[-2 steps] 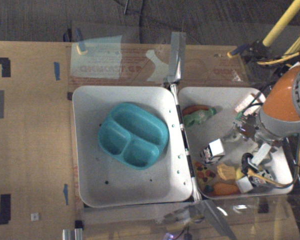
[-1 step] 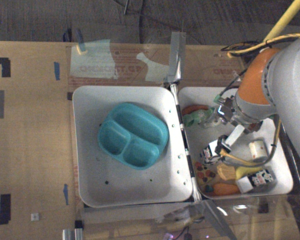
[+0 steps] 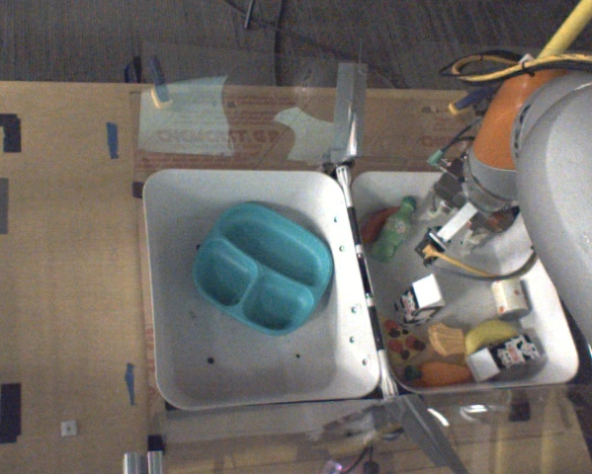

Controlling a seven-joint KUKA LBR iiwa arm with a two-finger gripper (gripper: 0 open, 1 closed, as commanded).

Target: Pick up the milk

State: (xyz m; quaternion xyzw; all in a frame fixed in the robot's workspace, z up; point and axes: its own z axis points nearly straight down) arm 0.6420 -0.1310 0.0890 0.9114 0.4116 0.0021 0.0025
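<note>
A small milk carton (image 3: 421, 300) with a white top and black cow patches lies in the middle of the right bin (image 3: 557, 309). A second cow-patterned carton (image 3: 506, 355) lies at that bin's front right, next to a banana (image 3: 489, 334). My gripper (image 3: 454, 215) hangs over the back of the right bin, below the orange wrist band. It is above and to the right of the nearer carton and apart from it. I see nothing held in it.
A teal divided plate (image 3: 264, 266) sits in the left bin (image 3: 177, 344). The right bin also holds a green bottle (image 3: 394, 228), a red-orange piece (image 3: 375, 223), a small can (image 3: 510, 297), a carrot (image 3: 444, 372), a cracker (image 3: 446, 340) and berries (image 3: 402, 342).
</note>
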